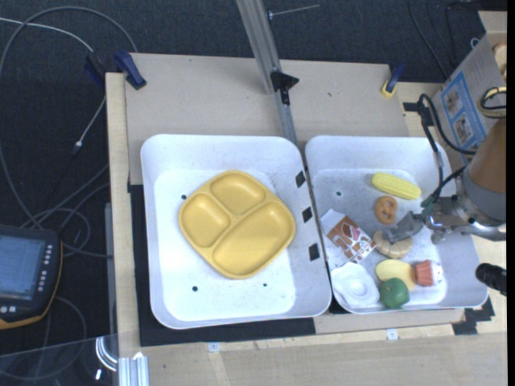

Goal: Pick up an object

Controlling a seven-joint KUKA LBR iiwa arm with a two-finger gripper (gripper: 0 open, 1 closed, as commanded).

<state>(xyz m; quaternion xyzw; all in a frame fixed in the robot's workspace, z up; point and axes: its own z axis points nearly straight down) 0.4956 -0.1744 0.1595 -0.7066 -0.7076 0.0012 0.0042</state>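
Even, bright overhead light; soft shadows, slightly soft focus, perhaps mild glare.

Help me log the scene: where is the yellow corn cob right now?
The yellow corn cob lies in the right white bin, toward its far side, just above the small orange pretzel-shaped toy.

Yellow tray (237, 223), white bins (241, 153), yellow corn (396, 186).

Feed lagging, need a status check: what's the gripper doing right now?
Gripper: low in the right bin, by the toy food; open or shut cannot be told.
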